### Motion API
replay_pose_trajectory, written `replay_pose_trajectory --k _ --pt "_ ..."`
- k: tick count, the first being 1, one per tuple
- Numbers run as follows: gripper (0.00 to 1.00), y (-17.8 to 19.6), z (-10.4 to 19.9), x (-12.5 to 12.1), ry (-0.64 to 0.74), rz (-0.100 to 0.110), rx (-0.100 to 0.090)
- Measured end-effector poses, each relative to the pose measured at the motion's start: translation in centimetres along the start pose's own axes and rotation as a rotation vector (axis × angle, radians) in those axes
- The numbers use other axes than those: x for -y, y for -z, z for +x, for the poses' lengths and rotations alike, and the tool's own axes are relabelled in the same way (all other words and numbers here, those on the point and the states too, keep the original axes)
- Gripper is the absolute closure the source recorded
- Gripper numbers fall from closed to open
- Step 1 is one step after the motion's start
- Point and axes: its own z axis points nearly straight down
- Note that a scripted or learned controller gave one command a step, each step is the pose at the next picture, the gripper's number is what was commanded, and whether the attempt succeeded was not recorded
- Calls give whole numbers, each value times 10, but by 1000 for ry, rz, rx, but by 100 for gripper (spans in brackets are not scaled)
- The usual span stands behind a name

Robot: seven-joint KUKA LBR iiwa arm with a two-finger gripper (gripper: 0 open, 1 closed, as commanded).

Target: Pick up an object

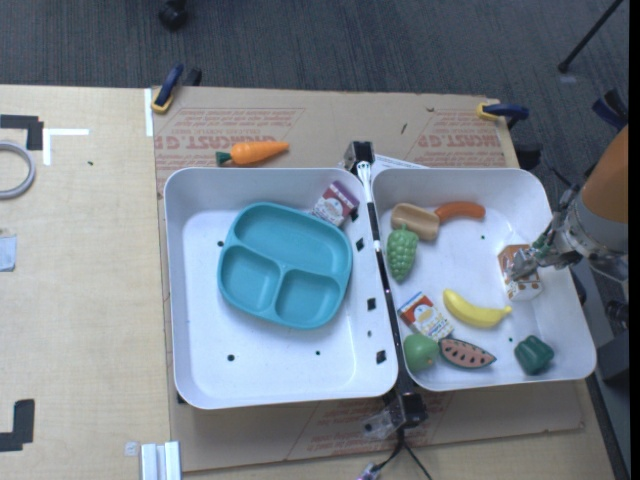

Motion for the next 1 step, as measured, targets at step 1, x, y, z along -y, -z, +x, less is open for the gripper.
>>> replay_pose_trajectory --k 1 --pt "100 90 44 -52 3 18 -13"
